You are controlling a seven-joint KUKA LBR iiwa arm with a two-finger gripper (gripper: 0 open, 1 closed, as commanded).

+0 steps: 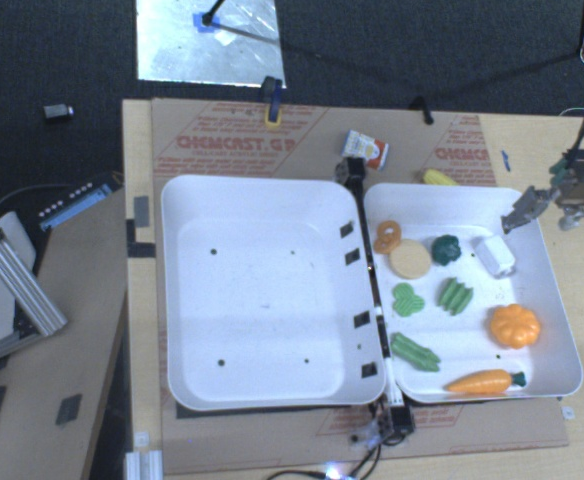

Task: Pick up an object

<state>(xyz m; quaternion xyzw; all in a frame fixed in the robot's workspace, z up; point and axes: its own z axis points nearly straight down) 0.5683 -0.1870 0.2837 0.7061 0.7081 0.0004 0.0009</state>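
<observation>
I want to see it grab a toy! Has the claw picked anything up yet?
Not yet. Nothing looks done: the toys, like the pumpkin, the carrot and the white block, all lie in the right bin. In hand: the claw hangs at that bin's top right corner, near the white block, with no toy between its tips. Left to do: go down, grab one and lift it.

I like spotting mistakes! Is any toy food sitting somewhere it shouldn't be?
Yes. One yellow piece lies outside on the cardboard, just behind the right bin, while the pumpkin, carrot and other toy foods sit inside that bin. A small orange-and-white packet also lies on the cardboard behind the bins.
</observation>
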